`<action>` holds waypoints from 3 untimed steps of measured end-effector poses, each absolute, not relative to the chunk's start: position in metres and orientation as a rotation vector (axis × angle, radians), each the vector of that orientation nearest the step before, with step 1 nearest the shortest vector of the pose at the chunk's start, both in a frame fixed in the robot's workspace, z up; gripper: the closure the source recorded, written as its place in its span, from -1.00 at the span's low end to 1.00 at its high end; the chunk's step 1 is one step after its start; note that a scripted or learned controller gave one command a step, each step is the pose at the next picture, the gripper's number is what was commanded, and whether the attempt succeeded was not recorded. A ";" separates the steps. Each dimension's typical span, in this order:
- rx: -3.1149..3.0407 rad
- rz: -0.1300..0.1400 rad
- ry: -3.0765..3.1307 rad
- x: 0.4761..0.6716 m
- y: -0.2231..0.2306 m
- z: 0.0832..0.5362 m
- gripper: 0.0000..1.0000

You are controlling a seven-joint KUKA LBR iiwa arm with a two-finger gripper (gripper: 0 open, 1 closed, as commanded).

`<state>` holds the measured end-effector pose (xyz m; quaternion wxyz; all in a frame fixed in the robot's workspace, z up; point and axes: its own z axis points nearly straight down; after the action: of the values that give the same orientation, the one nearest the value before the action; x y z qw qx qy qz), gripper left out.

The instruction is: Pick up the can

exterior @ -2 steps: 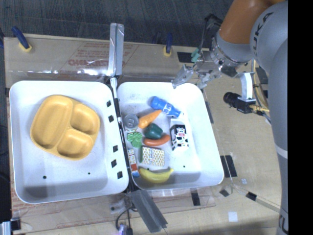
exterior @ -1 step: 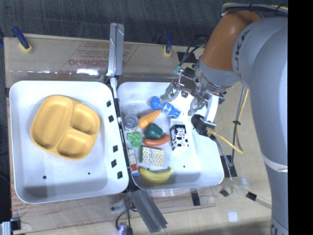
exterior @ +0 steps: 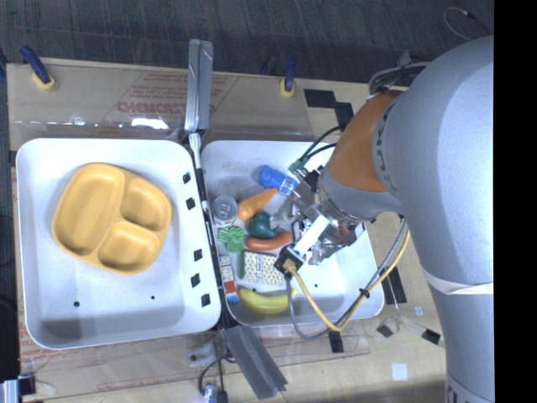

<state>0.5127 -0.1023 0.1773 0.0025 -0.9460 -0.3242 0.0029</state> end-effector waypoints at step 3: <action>-2.963 0.004 -1.034 0.611 -0.174 0.092 -1.00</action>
<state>0.6111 -0.1741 0.0915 0.0019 -0.9442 -0.3295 0.0014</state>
